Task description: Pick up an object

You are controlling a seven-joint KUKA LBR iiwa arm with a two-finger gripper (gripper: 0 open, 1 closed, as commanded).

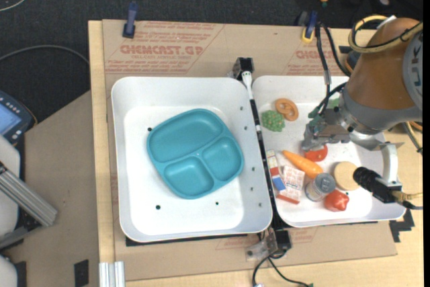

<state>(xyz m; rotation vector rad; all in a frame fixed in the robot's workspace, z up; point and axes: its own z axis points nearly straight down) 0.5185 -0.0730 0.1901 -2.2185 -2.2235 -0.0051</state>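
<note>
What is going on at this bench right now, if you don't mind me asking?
A grey and orange robot arm reaches in from the right over the right bin, with its gripper low among a scatter of small toy foods. Right by it lie a red piece and an orange carrot; a green broccoli-like piece sits further back. Nothing can be seen between its fingers, so no pick is confirmed. The left bin holds a teal divided plate.

Even overhead light; white bins (134, 165) rendered bright, near blown out. Soft shadow cast under teal tray (195, 152). Focus slightly soft, detail smeared on small items.
</note>
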